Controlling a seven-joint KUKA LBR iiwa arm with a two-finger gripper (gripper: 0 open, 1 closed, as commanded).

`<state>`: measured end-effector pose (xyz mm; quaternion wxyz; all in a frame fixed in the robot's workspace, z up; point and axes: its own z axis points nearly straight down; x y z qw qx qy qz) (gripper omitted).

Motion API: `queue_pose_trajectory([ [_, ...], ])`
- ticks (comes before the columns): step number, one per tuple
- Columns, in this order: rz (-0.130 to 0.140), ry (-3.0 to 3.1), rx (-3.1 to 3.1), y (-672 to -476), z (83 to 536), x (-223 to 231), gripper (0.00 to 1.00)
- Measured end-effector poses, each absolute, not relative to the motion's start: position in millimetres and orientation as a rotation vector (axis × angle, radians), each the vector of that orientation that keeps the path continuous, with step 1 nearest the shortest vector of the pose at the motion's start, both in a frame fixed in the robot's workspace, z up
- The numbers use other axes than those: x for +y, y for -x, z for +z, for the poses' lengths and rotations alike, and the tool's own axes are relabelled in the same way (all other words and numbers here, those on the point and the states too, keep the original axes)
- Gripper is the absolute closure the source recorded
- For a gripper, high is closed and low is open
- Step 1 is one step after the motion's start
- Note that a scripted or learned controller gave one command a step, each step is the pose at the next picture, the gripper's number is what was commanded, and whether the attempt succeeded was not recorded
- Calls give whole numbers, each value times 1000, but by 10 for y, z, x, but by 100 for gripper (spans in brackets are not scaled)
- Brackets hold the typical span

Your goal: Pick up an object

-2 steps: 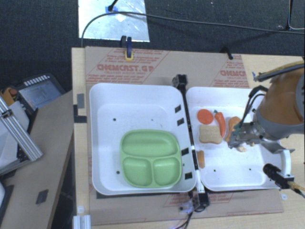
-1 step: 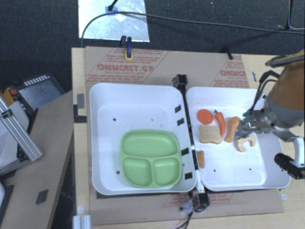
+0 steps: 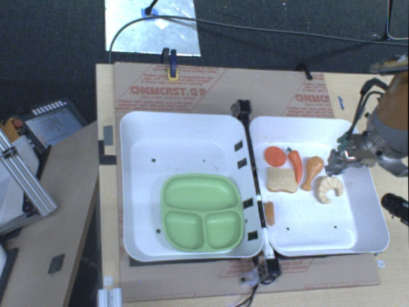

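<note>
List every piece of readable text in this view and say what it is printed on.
"CHEMCAST GP", red print, upside down, on the brown board behind the left bin.
A second red print of the same style on the board's right part: cut off and too blurred to read fully.
Fainter red prints along the board's front edge: unreadable.

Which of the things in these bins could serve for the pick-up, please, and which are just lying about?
Job:
gripper
croissant
drumstick
carrot
tomato slice
bread slice
sausage

Lying about:
green divided plate
yellow clamp
</note>
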<state>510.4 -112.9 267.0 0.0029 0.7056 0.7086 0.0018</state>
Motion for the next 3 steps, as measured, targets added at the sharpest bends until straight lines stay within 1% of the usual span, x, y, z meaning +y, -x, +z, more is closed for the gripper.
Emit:
queue_pose_trajectory([
  [1, 4, -2209, 2232, -5166, 2643, -519, 100],
  [2, 2, -2212, 2232, -5204, 2463, -12, 100],
  [3, 4, -2211, 2234, -5118, 2336, 572, 100],
])
